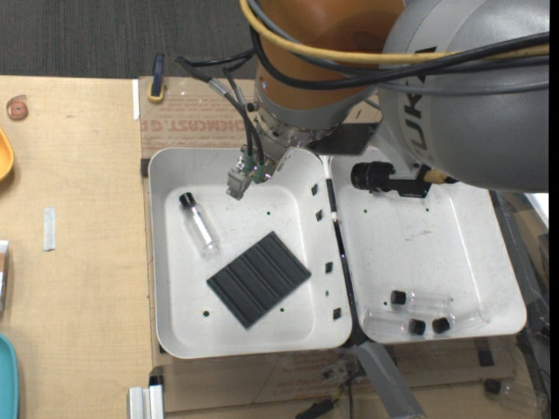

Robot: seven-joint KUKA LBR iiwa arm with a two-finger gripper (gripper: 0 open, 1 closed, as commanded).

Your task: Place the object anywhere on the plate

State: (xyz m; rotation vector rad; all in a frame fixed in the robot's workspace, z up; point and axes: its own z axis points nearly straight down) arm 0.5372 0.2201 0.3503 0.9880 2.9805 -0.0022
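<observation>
A clear plastic vial [199, 225] with a black cap lies in the left bin [166, 260], in its upper left part. A dark ribbed rectangular plate [259, 278] lies flat and turned at an angle in the middle of that bin, just right of and below the vial. My gripper [242, 182] hangs over the bin's upper middle, a little up and right of the vial's cap and apart from it. Nothing shows in the gripper. The bulky orange and grey wrist hides the bin's back edge.
The right bin [489, 234] holds several small clear vials with black caps [419, 314] near its front edge. A black fitting [376, 176] juts out over that bin's upper left. Black clips [332, 216] line the divider between the bins. A wooden bench [70, 234] lies to the left.
</observation>
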